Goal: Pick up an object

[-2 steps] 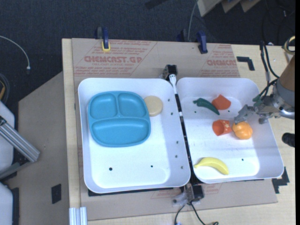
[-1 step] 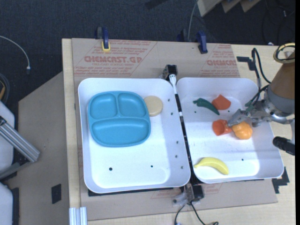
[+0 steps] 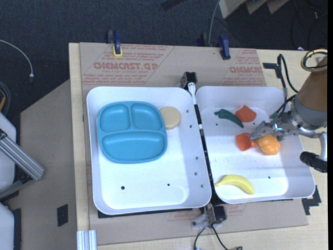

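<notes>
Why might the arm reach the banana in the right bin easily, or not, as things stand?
Probably yes: the banana lies alone near the bin's front edge, nothing over or against it, and the gripper sits just behind it in the same bin.

Dark blue-grey carpet floor [image 3: 62, 14] around a pale wood bench [image 3: 52, 139]. Printed cardboard sheet [image 3: 156, 61] covers the bench top, held by two blue clamps [image 3: 115, 39] at far edge. Aluminium rail [image 3: 21, 158] at left. Loose cables on floor.

A divided plate [image 3: 132, 132] lies in the left bin [image 3: 148, 199], a banana [image 3: 235, 183] in the right bin [image 3: 276, 190].
</notes>
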`<state>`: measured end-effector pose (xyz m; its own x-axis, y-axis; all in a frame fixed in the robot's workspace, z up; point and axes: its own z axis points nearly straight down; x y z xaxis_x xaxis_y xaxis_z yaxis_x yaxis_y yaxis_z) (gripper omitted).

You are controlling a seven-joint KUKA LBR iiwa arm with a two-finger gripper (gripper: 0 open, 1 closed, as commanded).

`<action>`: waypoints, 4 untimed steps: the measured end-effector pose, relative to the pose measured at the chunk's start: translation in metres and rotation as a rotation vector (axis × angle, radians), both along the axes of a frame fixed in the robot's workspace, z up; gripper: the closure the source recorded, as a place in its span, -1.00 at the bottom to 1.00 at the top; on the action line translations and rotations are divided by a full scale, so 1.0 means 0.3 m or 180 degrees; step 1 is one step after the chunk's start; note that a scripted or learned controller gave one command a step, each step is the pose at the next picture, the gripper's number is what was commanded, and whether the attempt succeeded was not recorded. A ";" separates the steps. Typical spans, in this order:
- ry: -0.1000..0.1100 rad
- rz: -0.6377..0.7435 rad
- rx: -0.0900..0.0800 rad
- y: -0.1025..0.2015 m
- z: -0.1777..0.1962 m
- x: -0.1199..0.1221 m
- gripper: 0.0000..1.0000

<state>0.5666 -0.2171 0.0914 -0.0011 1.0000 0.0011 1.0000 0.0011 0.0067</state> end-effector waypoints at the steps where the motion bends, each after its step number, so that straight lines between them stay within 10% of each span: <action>1: -0.0025 0.0002 -0.0020 -0.001 0.031 0.003 1.00; 4: -0.0006 0.0001 -0.0016 0.020 0.511 0.047 1.00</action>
<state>0.5806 -0.2111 0.2447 -0.0013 1.0000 -0.0040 1.0000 0.0014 0.0086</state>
